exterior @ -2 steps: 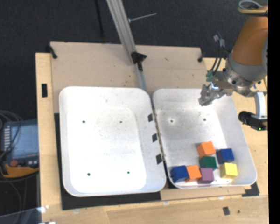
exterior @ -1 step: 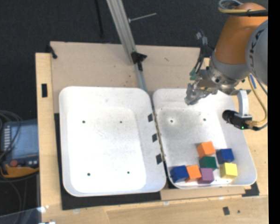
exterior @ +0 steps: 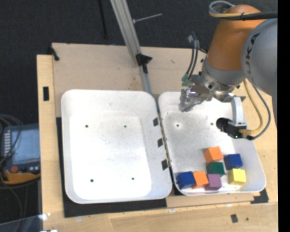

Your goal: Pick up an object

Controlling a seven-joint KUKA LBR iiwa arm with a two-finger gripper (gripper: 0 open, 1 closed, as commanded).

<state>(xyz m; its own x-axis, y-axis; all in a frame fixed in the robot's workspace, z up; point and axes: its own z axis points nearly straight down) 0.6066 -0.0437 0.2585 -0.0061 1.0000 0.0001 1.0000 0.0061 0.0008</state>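
Several small coloured blocks lie in the near part of the right bin: an orange block, a green one, a blue one, a yellow one, a purple one, a second orange one and a second blue one. My gripper hangs over the far left corner of that bin, well away from the blocks. Nothing shows between its fingers.
The left bin lies beside the right one. A slanted metal pole rises behind the bins. A black fitting with a green light sits over the right bin's right side. A handheld control unit lies off the bench at left.
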